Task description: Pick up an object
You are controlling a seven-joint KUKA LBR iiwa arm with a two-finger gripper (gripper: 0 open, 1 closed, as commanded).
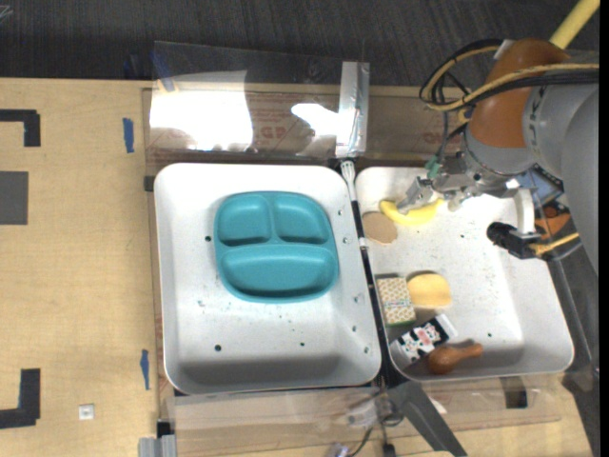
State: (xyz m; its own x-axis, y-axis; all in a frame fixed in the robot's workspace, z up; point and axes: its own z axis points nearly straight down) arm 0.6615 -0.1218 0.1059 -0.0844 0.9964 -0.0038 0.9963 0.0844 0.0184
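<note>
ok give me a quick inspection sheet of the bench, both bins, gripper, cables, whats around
surface: two shallow white bins side by side, left bin and right bin, on a tan board.
job's things: in the right bin a banana, a tan round piece, a yellow block, a patterned square block, a black-and-white card-like item and a brown item.
clutter: teal divided tray in the left bin.
grippers: gripper low over the banana at the right bin's back; grasp not confirmed.
cables: yellow and black cables looping above the wrist.
surroundings: clear plastic sheet behind the left bin, blue tape marks, dark floor.
</note>
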